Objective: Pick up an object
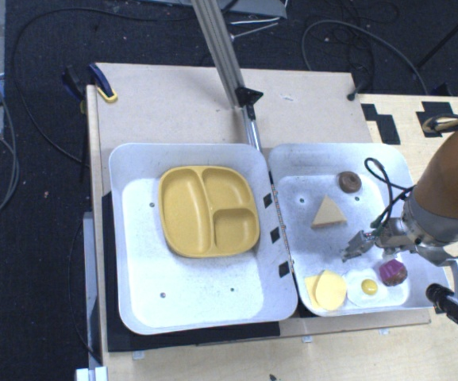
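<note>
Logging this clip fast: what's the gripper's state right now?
Gripper: low over the right bin, below the tan wedge; nothing visible between its fingers; open or shut cannot be told.

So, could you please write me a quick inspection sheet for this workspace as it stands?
Surface: light wooden bench bearing two shallow white bins, left bin and right bin, side by side.
Job's things: in the right bin, a tan wedge-shaped block, a small brown round piece, a pale yellow flat piece, a white piece with a yellow centre and a purple round piece.
Clutter: a yellow three-compartment plastic tray in the left bin.
End effector: end effector low over the right bin, right of the wedge; nothing seen between its fingers.
Cables: black cables on the dark floor.
Surroundings: slanted metal pole.
</note>
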### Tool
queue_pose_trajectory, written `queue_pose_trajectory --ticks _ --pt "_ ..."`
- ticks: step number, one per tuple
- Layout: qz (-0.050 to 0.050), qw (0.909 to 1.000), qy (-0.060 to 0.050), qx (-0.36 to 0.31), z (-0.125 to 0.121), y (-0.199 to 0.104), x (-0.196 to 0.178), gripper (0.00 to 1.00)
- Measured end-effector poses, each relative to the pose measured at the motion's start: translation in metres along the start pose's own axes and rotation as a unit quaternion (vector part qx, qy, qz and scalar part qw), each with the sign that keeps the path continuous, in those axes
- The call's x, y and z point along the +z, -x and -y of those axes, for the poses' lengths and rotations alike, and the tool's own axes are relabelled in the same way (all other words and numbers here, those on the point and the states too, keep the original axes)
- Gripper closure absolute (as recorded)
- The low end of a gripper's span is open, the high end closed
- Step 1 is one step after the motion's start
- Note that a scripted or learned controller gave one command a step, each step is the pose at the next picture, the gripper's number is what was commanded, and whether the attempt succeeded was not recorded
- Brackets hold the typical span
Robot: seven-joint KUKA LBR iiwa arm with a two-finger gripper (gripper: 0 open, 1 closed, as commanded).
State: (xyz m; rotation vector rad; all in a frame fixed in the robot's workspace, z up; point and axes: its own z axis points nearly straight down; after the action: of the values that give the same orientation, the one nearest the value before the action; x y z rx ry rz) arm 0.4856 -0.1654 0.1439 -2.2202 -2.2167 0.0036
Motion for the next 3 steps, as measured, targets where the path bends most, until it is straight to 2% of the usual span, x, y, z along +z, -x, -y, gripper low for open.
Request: queue_pose_trajectory --ticks 1,2,3 --pt "0.001 1.0000 0.002 0.000 0.000 0.000 0.052 0.00" --pt "0.002 1.0000 0.005 0.001 -0.002 0.001 0.038 1.00" --pt "0.001 1.0000 0.005 -0.002 -0.002 -0.008 -0.020 1.00"
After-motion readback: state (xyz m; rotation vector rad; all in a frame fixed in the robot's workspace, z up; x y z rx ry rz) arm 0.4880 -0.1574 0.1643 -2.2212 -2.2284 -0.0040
